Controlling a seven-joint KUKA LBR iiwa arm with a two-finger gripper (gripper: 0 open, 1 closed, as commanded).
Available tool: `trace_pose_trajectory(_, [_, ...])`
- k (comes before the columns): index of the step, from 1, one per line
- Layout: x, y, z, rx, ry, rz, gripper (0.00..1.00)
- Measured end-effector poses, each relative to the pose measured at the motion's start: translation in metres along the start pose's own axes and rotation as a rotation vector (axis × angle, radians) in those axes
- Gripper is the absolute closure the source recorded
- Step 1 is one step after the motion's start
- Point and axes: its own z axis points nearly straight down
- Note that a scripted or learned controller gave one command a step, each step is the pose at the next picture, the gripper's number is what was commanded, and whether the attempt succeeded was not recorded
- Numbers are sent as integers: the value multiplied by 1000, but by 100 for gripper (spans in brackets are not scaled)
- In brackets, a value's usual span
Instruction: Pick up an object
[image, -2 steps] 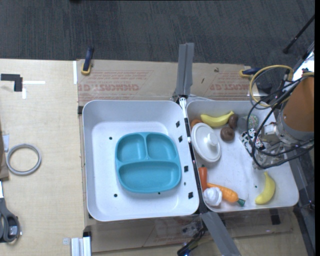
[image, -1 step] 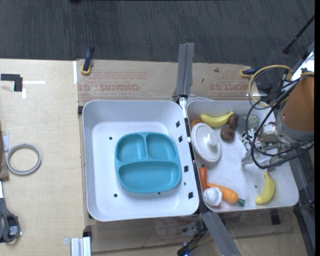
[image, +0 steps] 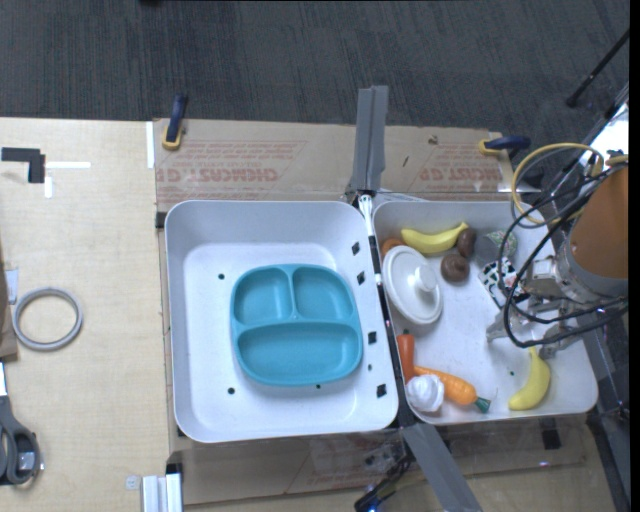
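Overhead, the grey arm's gripper (image: 520, 325) hangs low over the right bin (image: 470, 345), among cables. Just below it lies a yellow banana (image: 531, 383); a second banana (image: 436, 238), white lid (image: 412, 284) and carrot (image: 458, 388) lie nearby. Nothing looks grasped yet; the approach seems underway, and descending onto the near banana comes next.

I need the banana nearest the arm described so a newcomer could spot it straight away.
Start at the right-hand white bin, the one crowded with toy food, and go to its near right corner below the gripper. The banana lies there, curved and standing nearly upright in the view. The other banana lies flat along the far wall beside a brown fruit.
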Motion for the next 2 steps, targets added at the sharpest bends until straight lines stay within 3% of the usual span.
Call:
trace_pose_trajectory(1, [-17, 62, 1, -1, 3, 140, 0])
trace_pose_trajectory(2, [-11, -25, 0, 2, -1, -56, 0])
